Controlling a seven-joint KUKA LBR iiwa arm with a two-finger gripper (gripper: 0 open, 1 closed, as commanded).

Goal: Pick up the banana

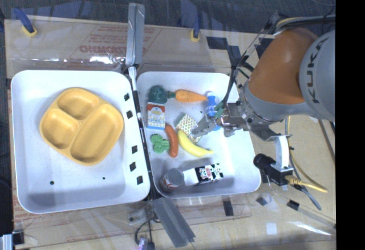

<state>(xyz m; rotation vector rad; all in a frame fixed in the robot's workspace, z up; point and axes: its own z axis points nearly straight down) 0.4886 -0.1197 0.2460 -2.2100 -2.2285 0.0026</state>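
Banana lying flat on the floor of the right bin, slanting from upper left to lower right, next to a red sausage-like piece on its left and below a small checkered item. Gripper reaching in from the right, poised low just above the banana's upper end; fingers apparently parted, nothing clamped between them, though hard to make out. Also in the right bin: carrot, two green vegetable pieces, small carton, dark can near the front wall. Yellow divided tray resting in the left bin.
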